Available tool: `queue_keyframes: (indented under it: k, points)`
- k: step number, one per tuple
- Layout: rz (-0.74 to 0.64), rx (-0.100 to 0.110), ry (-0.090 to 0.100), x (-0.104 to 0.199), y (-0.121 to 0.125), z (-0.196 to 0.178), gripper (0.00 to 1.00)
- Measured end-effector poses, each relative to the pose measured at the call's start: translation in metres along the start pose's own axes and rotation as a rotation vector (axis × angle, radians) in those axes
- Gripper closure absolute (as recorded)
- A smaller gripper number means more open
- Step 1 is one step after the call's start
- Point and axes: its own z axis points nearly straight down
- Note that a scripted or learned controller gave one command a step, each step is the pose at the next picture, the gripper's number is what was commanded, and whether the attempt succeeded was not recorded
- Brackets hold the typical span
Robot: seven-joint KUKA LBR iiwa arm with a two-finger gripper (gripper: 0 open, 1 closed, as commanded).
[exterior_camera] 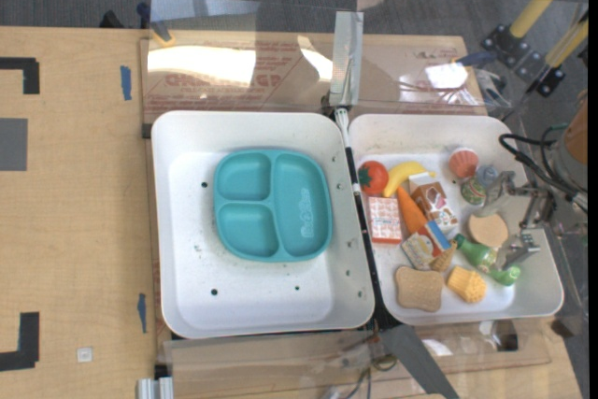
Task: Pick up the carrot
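The carrot (411, 212) lies in the right bin (547, 299), left of centre, and it is packed in tight. A juice box (435, 206) presses along its right side, a printed card (383, 220) sits just to its left, and a banana (405, 173) and a tomato (372, 175) crowd its far end.

That's the danger. A descent slightly off to the right likely clips the juice box. Slightly left, and the card gets pinched or dragged along instead. The carrot lies at a slant, too, so a grip not squared across it could roll it or squirt it out sideways.

More clutter sits between it and the arm: a green bottle (478, 250), a round biscuit (487, 229) and a corn cob (467, 283). A low sweep in from the right could bulldoze those.

The gripper (523, 220) hangs over the right side of that bin, well apart from the carrot, above the biscuit and bottle. It's faint and tangled with cables here, so whether it is spread or closed I cannot tell. It seems to be carrying nothing.

The left bin (177, 294) holds a teal divided plate (274, 204).
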Motion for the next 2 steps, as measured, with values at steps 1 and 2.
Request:
queue_keyframes:
  k: [1,2]
  points:
    - [0.043,-0.004,0.007,-0.001,0.075,0.08,0.0]
    - [-0.028,0.002,-0.008,-0.075,0.081,0.103,0.0]
